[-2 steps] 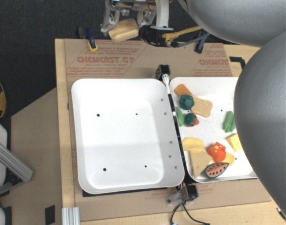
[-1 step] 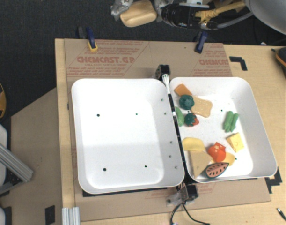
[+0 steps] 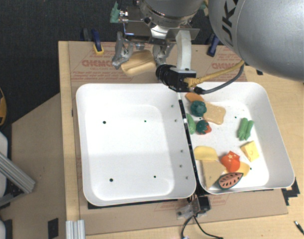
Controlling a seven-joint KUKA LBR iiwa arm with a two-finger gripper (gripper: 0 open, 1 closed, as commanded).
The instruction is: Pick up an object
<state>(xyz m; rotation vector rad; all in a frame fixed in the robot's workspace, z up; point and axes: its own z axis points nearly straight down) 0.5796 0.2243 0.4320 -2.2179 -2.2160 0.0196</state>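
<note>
While the gripper (image 3: 137, 59) hangs beyond the left bin (image 3: 87, 133), jaws clamped on a tan bread piece (image 3: 139, 63), the pick looks done; next, carry it steadily

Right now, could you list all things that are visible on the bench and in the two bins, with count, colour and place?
bins: 2, white, side by side on the bench.
bread-like piece: 1, tan, held between the gripper fingers, above the bench beyond the left bin.
toy foods: about ten, all in the right bin, among them:
broccoli: 1, dark green, far left corner.
toast slice: 1, tan, right of the broccoli.
beans: 1, green, right side.
cheese: 1, yellow, below the beans.
tomato: 1, red, near side.
clamps: 2, blue, far edge of the bench.
arm: 1, grey with an orange band, top right.
gripper: 1, metal, shut on the bread-like piece.
</note>
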